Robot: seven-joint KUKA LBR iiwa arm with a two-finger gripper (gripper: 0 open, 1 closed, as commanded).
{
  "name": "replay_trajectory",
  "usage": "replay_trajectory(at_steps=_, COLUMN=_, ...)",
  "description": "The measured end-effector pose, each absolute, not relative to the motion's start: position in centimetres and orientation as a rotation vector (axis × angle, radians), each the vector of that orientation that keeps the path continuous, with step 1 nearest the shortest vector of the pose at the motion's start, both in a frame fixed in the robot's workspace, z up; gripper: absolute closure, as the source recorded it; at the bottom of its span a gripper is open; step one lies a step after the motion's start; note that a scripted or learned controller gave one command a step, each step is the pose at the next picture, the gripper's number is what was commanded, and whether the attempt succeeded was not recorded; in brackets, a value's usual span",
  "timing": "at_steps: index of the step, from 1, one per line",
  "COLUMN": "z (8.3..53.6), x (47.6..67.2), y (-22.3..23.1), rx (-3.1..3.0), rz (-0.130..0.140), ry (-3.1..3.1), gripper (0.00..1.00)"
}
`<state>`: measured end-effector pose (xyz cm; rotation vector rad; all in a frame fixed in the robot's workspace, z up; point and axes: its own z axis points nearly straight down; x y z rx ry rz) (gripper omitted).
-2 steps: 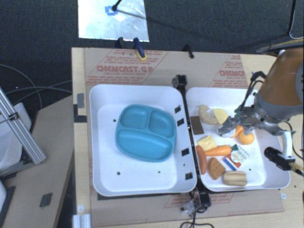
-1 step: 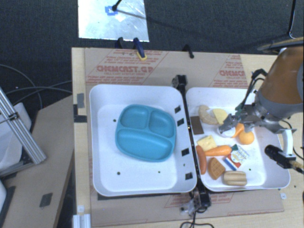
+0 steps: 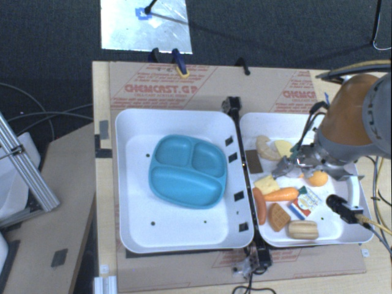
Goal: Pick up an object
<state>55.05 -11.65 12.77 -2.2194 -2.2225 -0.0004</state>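
The right bin (image 3: pixel 352 231) holds several toy foods: a beige piece (image 3: pixel 264 147), a yellow cheese wedge (image 3: pixel 283 147), a pale yellow block (image 3: pixel 266 184), a carrot (image 3: pixel 280 195), a red sausage (image 3: pixel 260 206), a waffle (image 3: pixel 279 216), a bread roll (image 3: pixel 302 229), an orange ball (image 3: pixel 317 178) and a red, white and blue packet (image 3: pixel 304 202). My gripper (image 3: pixel 289 165) hangs low over the middle of this bin, just right of the beige piece and above the yellow block. The arm's wrist hides what lies right under it.
The left bin (image 3: pixel 131 164) bears a blue divided plate (image 3: pixel 187 170). A brown flat piece (image 3: pixel 253 160) lies by the divider between the bins. Black clips sit along that divider. Cables run at the right edge of the bench.
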Motion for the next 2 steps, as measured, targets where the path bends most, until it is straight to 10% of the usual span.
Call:
replay_trajectory(at_steps=1, z=8.6, x=55.3, y=-11.5, rx=-2.218, rz=-0.008, ry=-2.221, gripper=0.00)
replay_trajectory(at_steps=2, z=10.2, x=55.7, y=-11.6, rx=-2.227, rz=-0.019, ry=-2.229, gripper=1.00)
